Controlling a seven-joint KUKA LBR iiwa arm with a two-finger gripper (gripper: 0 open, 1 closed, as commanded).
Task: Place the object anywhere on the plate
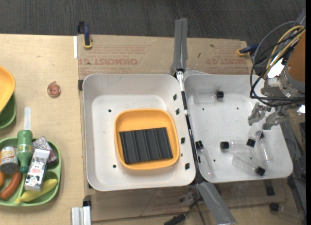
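The gripper [265,118] hangs over the right edge of the right bin [228,97], its metal fingers [254,115] spread somewhat apart with nothing between them; whether a tip touches the clear bottle below is hard to tell from this angle. Coloured cables loop above the grey wrist.

The right bin is shallow white plastic with rounded corners and small dark holes in its floor. In it lie several clear plastic bottles with black caps, nearly invisible against the white: one [212,94] near the far wall, one [230,145] mid-floor, one [256,139] just under the gripper, and one [248,164] near the front right corner. These are the likely objects for the task, and all are in the right bin, well apart from the plate.

The left bin [97,122] is the same white shape. In its middle sits the plate [146,117], a smooth orange dish, square with rounded corners. On the plate lies a dark grey ribbed slab [146,145], rectangular, with lengthwise grooves, covering most of the plate's floor.

On the wooden surface [39,59] to the left stands a green tray [48,190] holding toy food: a green bottle [24,146], a small carton [36,168], a can [8,156], a red sausage and a banana. Beyond it sits a yellow bowl [5,88] in a green one, and a small pink round thing [54,89] lies alone. Brown cardboard [126,54] lies under the bins
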